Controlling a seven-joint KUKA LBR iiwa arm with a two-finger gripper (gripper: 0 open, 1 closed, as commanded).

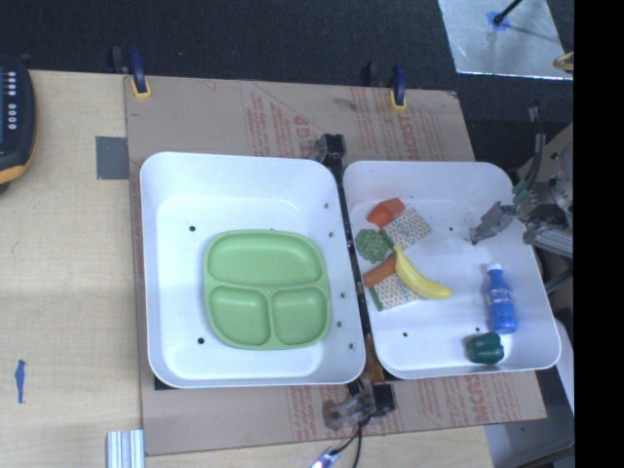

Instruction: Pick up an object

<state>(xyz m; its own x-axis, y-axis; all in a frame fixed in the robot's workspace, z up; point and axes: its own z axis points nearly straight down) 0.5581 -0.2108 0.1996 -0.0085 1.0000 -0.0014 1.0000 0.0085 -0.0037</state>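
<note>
Reached in from the right as a grey arm [548, 214], with the gripper [487, 225] set over the upper right part of the right bin [429, 174]. Could not tell whether clenched or released (too small and blurred at the tip).

Found the nearest pickable thing just below the gripper in the view: a blue bottle [499, 300], lying lengthwise along the bin's right side, apart from the gripper. Found, just beyond the bottle's lower end, a dark green object [485, 349] near the bin's lower right corner.

Lay well to the gripper's left, clustered by the bin's left wall: a yellow banana [419, 278], resting partly on a patterned cloth [409, 227], with an orange piece [387, 211] at the top of the cluster and a green leafy item [371, 245] just beside the banana's upper end. Touched none of these with the gripper.

Held, in the left bin [156, 261], a green divided plate [265, 288], well apart from the arm
</note>
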